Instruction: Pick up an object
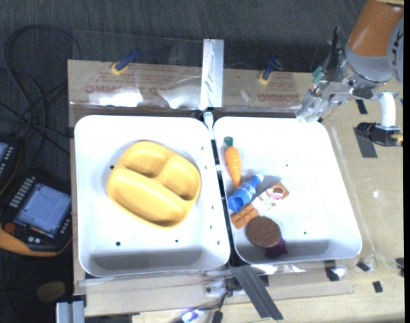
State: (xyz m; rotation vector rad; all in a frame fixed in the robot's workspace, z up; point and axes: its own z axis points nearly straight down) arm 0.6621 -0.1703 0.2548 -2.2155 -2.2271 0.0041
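In the right bin [312, 173], along its left side, lie an orange carrot [232, 163], a blue bottle [244, 194], a small white and red packet [271, 196], an orange piece [242, 217] and a round brown disc [263, 231] on something purple [276, 249]. A large yellow bread-shaped object [154, 182] fills the middle of the left bin [97, 247]. My gripper [312, 108] hangs at the far right corner of the right bin, above its rim, well away from the objects. Nothing shows between its fingers.
A vertical divider post [212, 73] stands behind the seam between the bins. Clamps, yellow and blue [126, 60] [269, 70], sit on the back board. A handheld pendant [33, 210] lies on the floor at left. The right bin's right half is bare white.
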